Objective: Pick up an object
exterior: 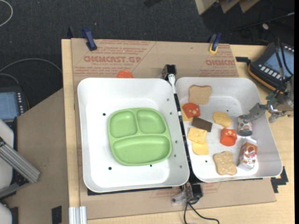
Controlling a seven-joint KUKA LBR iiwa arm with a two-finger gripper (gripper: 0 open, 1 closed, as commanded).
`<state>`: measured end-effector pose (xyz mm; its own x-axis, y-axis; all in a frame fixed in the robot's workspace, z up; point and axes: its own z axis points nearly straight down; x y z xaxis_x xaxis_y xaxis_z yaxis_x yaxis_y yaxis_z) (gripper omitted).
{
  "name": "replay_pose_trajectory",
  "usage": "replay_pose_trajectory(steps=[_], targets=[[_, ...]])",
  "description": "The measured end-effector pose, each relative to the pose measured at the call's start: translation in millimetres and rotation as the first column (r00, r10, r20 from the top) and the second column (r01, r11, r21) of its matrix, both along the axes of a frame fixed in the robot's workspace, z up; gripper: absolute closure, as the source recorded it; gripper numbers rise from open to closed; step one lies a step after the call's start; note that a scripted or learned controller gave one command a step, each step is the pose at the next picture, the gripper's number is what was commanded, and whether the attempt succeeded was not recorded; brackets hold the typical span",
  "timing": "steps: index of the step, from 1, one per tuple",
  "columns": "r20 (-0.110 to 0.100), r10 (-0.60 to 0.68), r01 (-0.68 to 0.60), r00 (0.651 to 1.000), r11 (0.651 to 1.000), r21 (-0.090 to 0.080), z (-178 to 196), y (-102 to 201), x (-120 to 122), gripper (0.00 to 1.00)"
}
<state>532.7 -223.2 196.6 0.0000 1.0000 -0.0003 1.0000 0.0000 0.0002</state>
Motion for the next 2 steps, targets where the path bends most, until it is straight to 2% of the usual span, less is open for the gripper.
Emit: replay_pose_trajectory(steps=[1,2], targets=[[-0.007,0.007,-0.007,1.000,1.000,0.005,-102.4,70.6,23.8,0.00],[-0.006,-0.001,0.001,1.000,1.000,0.002,-113.1,66.4,-2.6,0.00]])
